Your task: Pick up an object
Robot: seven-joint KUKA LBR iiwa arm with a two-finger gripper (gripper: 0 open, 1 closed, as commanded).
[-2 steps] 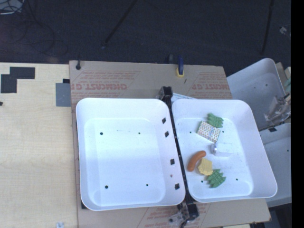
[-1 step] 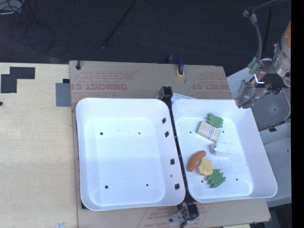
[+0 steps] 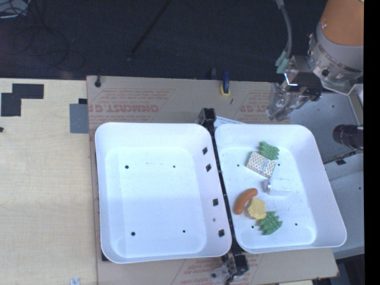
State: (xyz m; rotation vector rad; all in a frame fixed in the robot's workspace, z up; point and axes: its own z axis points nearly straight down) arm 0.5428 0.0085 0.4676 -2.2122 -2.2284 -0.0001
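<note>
Currently gripper (image 3: 280, 108) seen raised beyond far edge of right bin (image 3: 323, 159), nothing seen between its tips; opening state cannot be told. Objects clustered mid-bin: checkered block (image 3: 261, 164), green piece (image 3: 269, 151) just beyond it, orange sausage (image 3: 245, 200) touching yellow piece (image 3: 257, 208), second green piece (image 3: 270, 223) nearest camera. Block judged closest target, lying nearward and slightly left of gripper. Sausage long axis set diagonal, near-left to far-right. Left bin (image 3: 151, 183) not involved.

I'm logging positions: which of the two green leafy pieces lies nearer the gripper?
The upper green piece, beside the patterned block; the other lies by the yellow piece.
</note>
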